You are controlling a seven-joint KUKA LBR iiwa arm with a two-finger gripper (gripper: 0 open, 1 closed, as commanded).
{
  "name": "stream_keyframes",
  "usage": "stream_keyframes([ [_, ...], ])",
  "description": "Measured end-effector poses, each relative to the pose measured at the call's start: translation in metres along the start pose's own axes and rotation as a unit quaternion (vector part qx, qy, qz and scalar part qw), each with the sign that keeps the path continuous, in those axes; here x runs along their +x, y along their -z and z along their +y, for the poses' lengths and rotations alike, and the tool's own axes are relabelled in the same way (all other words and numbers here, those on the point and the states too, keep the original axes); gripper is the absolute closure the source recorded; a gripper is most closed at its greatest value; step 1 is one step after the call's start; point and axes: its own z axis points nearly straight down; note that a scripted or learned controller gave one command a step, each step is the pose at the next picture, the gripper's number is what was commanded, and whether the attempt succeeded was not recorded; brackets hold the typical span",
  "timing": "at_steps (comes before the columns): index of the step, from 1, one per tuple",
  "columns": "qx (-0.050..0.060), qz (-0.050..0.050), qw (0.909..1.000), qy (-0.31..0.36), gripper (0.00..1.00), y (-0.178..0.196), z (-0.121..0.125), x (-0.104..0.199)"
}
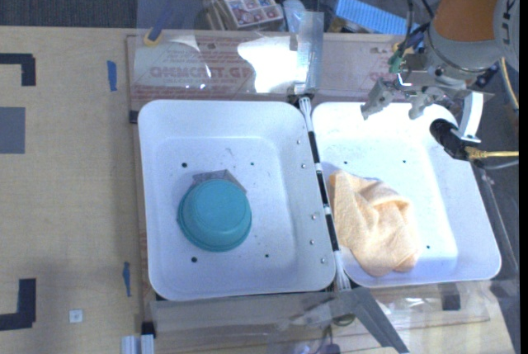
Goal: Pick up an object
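Cloth [376, 222] — right bin [462, 204]; open claw [394, 108] above, apart.

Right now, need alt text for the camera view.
A grey and orange arm's pincer hangs open above the far edge of the right bin, holding nothing. That bin holds a crumpled yellow cloth; the left bin holds an upside-down teal bowl.
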Motion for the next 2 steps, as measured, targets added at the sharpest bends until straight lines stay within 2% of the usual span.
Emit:
stream_keyframes([
  [1, -0.001, 0.000, 0.9999, 0.013, 0.00, -0.049, -0.079, -0.017],
  [2, 0.000, 0.000, 0.9998, 0.022, 0.00, -0.121, -0.094, -0.055],
])
